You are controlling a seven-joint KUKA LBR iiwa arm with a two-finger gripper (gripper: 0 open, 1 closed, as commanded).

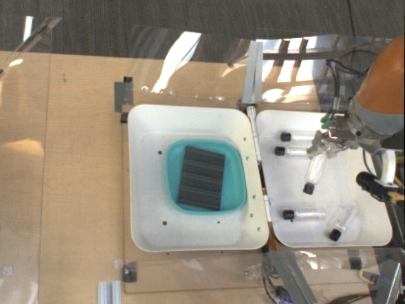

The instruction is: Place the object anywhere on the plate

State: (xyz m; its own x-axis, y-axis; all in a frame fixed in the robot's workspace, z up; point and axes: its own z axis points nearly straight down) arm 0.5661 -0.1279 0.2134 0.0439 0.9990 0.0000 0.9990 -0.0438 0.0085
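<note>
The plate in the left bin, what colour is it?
Teal, in the camera view: the plate lies in the left bin with a dark grey ribbed block on it.

Arm (pixel 386 87) enters at right, orange band uppermost. Gripper (pixel 326 145) sits over the upper middle of the right bin (pixel 380 236), fingers clasping a clear vial (pixel 314 171) that hangs tilted.

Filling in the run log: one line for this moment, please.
pincer: over right bin, on tube | plate: left bin, holds dark rack | placement: pending
</note>
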